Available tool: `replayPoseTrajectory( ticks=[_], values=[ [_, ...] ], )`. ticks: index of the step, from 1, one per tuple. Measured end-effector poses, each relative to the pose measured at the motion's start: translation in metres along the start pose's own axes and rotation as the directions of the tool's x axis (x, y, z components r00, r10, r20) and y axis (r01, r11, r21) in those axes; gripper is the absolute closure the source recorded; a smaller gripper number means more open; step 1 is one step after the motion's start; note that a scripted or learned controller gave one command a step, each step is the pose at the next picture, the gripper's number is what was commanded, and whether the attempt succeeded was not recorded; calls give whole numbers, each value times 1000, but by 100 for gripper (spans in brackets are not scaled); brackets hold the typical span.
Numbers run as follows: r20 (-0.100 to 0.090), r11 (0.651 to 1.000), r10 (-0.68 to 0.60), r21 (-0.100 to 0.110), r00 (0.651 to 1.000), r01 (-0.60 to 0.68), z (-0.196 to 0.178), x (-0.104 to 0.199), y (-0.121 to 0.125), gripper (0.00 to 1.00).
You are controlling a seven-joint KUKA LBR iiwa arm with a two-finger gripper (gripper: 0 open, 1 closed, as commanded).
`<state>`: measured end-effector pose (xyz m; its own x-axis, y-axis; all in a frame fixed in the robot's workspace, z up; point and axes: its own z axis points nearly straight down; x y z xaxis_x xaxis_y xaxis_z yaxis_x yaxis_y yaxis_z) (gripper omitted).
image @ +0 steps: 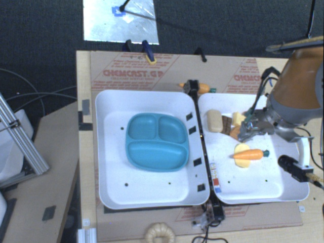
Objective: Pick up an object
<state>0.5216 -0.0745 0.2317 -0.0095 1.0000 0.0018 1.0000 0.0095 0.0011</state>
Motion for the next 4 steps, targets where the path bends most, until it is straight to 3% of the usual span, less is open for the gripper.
replayPoseTrajectory(
  ticks=[1,2,3,4],
  values=[
    [1,1000,5,2,1000,-5,11,11,-20,100],
    [2,1000,3,-1,1000,-3,13,14,-6,100],
    [2,1000,3,1,1000,-3,15,25,-14,100],
    [2,1000,8,-1,1000,-8,-3,18,-15,100]
  ],
)
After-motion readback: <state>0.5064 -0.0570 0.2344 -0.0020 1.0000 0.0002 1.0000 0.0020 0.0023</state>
